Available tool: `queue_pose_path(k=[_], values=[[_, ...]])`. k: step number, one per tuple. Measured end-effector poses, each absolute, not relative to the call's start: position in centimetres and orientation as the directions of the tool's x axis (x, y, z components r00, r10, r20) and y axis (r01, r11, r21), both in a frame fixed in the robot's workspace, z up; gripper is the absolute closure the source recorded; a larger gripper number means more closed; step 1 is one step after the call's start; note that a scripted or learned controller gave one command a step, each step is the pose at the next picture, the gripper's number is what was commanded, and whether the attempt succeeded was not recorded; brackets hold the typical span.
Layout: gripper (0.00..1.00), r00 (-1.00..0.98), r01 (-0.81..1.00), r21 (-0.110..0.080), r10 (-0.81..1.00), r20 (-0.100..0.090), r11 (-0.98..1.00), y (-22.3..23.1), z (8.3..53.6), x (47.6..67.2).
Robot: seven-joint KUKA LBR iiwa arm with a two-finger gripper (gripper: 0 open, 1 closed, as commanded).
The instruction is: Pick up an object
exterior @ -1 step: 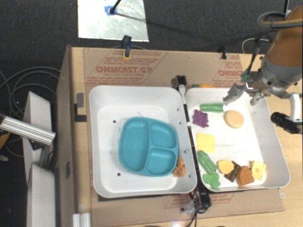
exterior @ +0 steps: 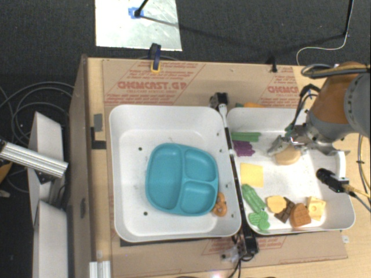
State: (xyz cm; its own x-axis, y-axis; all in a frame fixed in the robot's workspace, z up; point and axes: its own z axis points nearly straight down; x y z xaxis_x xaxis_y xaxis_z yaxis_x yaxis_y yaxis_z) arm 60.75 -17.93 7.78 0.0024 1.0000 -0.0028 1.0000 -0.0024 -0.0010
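The right bin point(exterior: 333, 225) holds several toy foods. A tan, rounded piece point(exterior: 288, 156) lies in its upper middle. My gripper point(exterior: 283, 145) is down in this bin, right at the tan piece's upper left edge and apparently touching it. The grey arm with its orange band point(exterior: 336, 100) reaches in from the right. Also in this bin are a flat yellow square point(exterior: 251, 174), a purple grape bunch point(exterior: 243, 149), a green strip point(exterior: 246, 136), a long green vegetable point(exterior: 254, 200), and a cluster of orange, brown and yellow pieces point(exterior: 295, 210) along the front.
The left bin point(exterior: 124, 120) holds a blue divided plate point(exterior: 181, 178) and a small orange-brown piece point(exterior: 220, 205) against the wall between the bins. A black part point(exterior: 329, 180) juts over the right bin's right side. Cables run around the bench.
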Motion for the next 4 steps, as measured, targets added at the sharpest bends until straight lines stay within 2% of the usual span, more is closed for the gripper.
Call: queue_pose_path(k=[1,2,3,4], values=[[1.00,-0.002,1.000,0.006,1.000,-0.002,0.002,-17.6,9.6,61.0],[0.00,-0.002,1.000,0.005,1.000,-0.001,0.002,-17.6,9.5,61.0],[0.00,0.000,1.000,-0.004,1.000,0.001,0.000,-18.6,15.6,54.2],[0.00,-0.008,1.000,0.002,1.000,0.001,0.008,-9.9,16.5,56.0]])
